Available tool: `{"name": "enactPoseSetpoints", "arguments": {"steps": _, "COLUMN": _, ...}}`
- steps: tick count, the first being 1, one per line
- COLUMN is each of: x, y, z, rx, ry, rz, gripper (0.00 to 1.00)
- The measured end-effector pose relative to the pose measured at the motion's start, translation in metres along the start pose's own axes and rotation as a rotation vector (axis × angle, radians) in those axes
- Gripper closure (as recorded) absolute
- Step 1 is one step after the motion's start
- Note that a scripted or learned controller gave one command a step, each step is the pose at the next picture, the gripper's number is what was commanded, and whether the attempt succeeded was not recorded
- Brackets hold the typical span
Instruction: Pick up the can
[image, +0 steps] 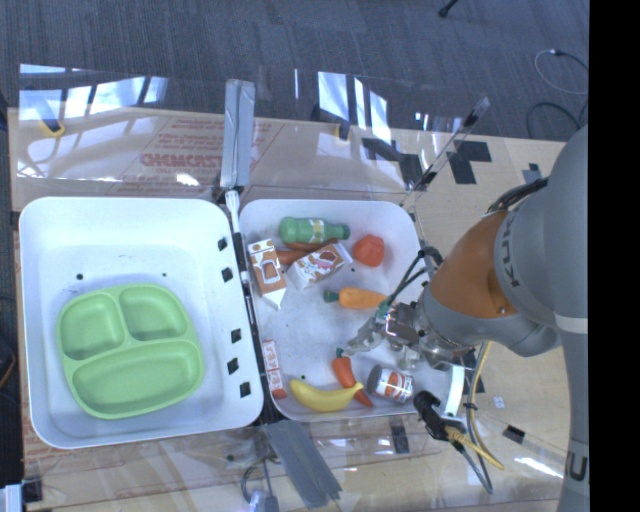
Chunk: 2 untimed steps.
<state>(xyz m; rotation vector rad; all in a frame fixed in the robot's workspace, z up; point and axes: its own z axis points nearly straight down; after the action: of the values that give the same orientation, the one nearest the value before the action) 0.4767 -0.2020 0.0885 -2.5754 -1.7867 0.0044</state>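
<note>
Lying on its side at the lower right of the frame, in the bottom right corner of the right white bin (262, 215): a small metal can with a red-and-white label (391, 384), just right of a short orange carrot (344, 371) and a yellow banana (323, 395). Probably light, rigid and smooth-walled, so apt to roll or slip under a glancing touch; best taken across the round body near its middle, squeezing the curved sides, not the ends. Hovering just above and left of it, the two-finger gripper (385, 330) on the grey-and-orange arm; impossible to tell from this slant whether spread or closed, and nothing seen clamped. Counted in the right bin: one can, one banana, two carrots including a longer one (360, 298), one green bottle (312, 231), one red round fruit (369, 250), two small printed cartons (264, 265) (320, 267). In the left white bin (40, 225), at the frame's lower left: one green three-compartment plate (128, 348).
</note>
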Motion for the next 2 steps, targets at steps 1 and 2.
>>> {"name": "enactPoseSetpoints", "arguments": {"steps": 1, "x": -0.001, "y": 0.000, "z": 0.000, "rx": -0.001, "ry": 0.000, "rz": -0.037, "gripper": 0.00}}
{"name": "enactPoseSetpoints", "arguments": {"steps": 2, "x": 0.067, "y": 0.011, "z": -0.056, "rx": 0.001, "ry": -0.001, "rz": 0.193, "gripper": 0.00}}
